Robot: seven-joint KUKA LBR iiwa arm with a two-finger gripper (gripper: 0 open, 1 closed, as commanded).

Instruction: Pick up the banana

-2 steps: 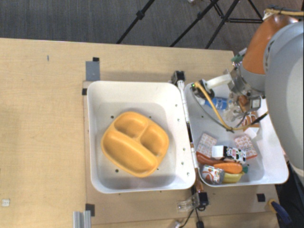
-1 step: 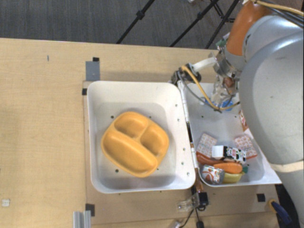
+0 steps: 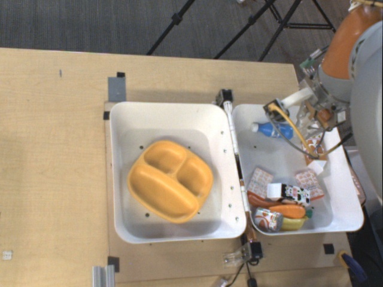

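Note:
The banana point(image 3: 294, 223) is a small yellow-green piece lying at the front edge of the right bin point(image 3: 345, 217). It is wedged between a can point(image 3: 267, 220) and an orange carrot point(image 3: 288, 211). My gripper point(image 3: 313, 119) hangs over the back right part of that bin, well behind the banana and apart from it. A yellow cable point(image 3: 293, 130) loops beside the gripper and partly hides it.
A blue bottle point(image 3: 272, 129) lies at the back of the right bin, just left of the gripper. Patterned packets point(image 3: 261, 179) and a black-and-white toy point(image 3: 293, 192) lie mid-bin. The left bin point(image 3: 122, 178) holds a yellow divided plate point(image 3: 170, 180).

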